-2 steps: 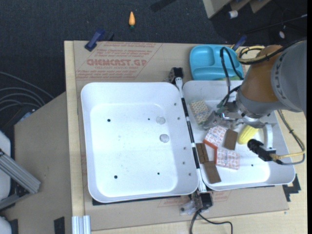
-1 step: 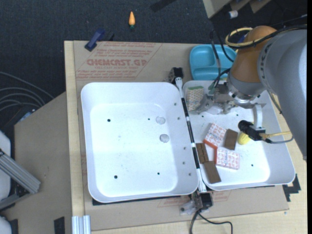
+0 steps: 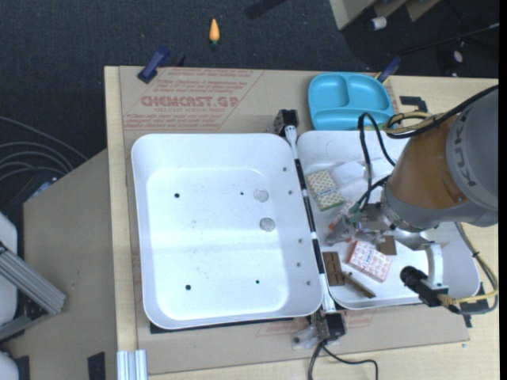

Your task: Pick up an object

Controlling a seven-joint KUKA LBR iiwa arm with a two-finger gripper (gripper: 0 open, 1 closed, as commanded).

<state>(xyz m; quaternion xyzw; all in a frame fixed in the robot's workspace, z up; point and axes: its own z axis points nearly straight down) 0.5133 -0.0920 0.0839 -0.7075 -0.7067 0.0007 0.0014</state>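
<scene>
Where tool (image 3: 360, 226) hovers, patterned packet (image 3: 369, 260) just below

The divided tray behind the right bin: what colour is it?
Light blue; the divided tray shows plainly in the camera view, on the bench behind the right bin.

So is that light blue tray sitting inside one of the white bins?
No, the light blue tray lies on the bench behind the right bin, outside both white bins.

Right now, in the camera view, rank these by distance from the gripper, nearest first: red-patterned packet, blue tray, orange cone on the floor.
Gripper is low in the right bin.
1. Red-patterned packet, just below it.
2. Blue tray, above the bin.
3. Orange cone, top, off the bench.
</scene>
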